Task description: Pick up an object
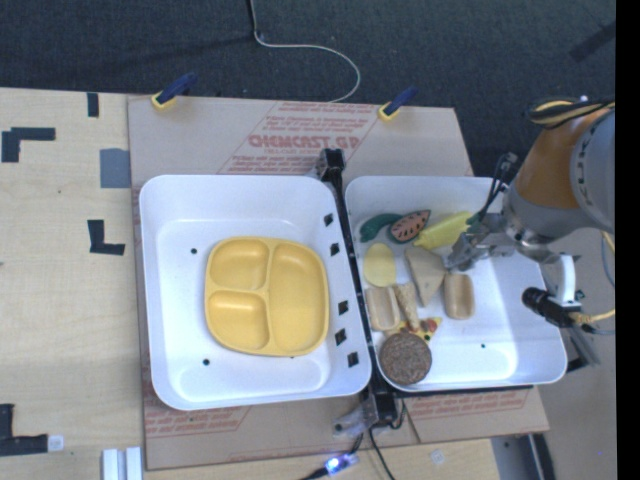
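Note:
The right bin (505,353) holds several toy foods: a yellow banana-like piece (441,231), a red-brown slice (409,226), a green piece (375,227), a pale yellow round (380,265), beige wedges (424,274), a tan bun (458,295), fry-like sticks (392,307) and a brown round patty (405,357). My gripper (462,255) reaches in from the right and hangs low at the banana's right end, just above the tan bun. Nothing shows between its fingers.
The left bin (170,208) holds a yellow divided plate (268,295). Black clips line the wall between the two bins (345,268). The grey arm with its orange band (555,168) covers the right bin's far right corner. A cable runs over the dark floor behind.

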{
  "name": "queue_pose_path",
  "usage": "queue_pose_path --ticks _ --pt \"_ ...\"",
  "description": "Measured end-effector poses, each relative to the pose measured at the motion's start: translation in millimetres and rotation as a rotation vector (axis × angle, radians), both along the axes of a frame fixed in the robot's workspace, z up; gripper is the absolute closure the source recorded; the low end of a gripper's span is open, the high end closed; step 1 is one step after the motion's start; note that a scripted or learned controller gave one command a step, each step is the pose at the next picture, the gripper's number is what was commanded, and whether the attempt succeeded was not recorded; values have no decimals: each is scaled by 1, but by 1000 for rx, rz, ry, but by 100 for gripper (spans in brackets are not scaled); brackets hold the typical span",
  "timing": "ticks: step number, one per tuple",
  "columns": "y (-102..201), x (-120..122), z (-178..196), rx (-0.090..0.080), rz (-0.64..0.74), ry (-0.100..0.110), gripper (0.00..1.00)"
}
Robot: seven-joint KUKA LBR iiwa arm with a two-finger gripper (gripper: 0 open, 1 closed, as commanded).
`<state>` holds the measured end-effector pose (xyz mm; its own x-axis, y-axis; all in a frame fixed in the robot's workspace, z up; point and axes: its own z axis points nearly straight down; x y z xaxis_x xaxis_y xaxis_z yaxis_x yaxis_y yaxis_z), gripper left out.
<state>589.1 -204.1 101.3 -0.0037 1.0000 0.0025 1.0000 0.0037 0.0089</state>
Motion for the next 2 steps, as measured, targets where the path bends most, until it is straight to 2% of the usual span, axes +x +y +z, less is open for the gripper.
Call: queue_pose_path --ticks 2 --pt "0 4 117 -4 -2 5 100"
